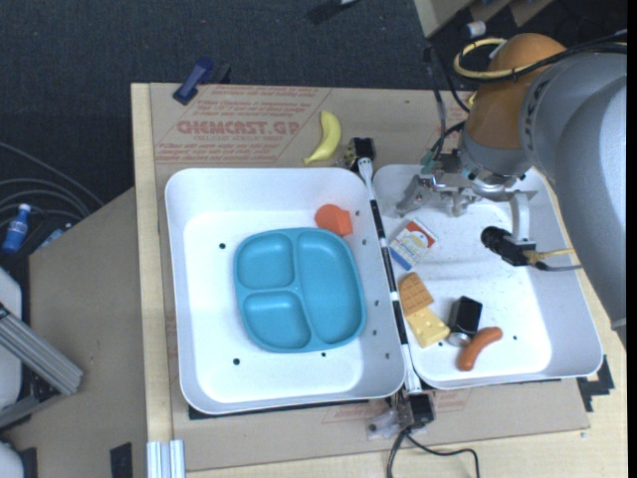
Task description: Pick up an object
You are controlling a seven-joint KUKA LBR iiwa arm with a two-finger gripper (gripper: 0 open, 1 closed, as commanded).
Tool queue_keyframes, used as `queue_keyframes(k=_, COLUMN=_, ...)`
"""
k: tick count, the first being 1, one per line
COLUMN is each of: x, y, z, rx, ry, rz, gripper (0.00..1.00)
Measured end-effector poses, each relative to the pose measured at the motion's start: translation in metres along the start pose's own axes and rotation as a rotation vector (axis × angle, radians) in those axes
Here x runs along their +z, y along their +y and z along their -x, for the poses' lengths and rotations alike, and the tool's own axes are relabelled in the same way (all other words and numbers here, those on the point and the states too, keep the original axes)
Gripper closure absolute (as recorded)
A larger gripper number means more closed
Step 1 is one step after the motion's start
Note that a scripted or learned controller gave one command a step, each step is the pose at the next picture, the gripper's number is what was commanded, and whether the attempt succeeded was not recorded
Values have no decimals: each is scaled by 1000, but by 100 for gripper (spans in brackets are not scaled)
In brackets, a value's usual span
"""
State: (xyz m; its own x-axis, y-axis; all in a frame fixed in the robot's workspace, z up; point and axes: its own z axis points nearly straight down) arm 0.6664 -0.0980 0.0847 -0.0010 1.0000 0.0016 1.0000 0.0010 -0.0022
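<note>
Claw (453, 193): hovering over right bin (557, 352)'s far corner, grip state indiscernible. Card (412, 243), crackers (420, 310), sausage (479, 348) lying nearer, awaiting picking.

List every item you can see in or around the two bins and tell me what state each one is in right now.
Blue divided plastic tray: flat in the left bin, nothing in its compartments.
Orange chunk: left bin, beside the tray.
Yellow banana: on the bench, outside the bins.
Small printed packet: flat, right bin.
Yellow cheese wedge: right bin, by the divider.
Small black block: right bin.
Orange-red sausage: lying flat, right bin.
Pincer: over the right bin, holding nothing visible.
</note>
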Motion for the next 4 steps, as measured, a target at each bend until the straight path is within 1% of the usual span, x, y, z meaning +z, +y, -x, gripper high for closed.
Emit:
queue_keyframes(k=1, x=-11, y=1, z=0, rx=-1, ry=-1, rz=1, gripper=100)
queue_keyframes(k=2, x=-11, y=0, z=0, rx=-1, ry=-1, rz=1, gripper=0)
queue_keyframes(k=3, x=-21, y=1, z=0, rx=-1, ry=-1, rz=3, gripper=100)
queue_keyframes(k=4, x=-21, y=1, z=0, rx=-1, ry=-1, rz=2, gripper=0)
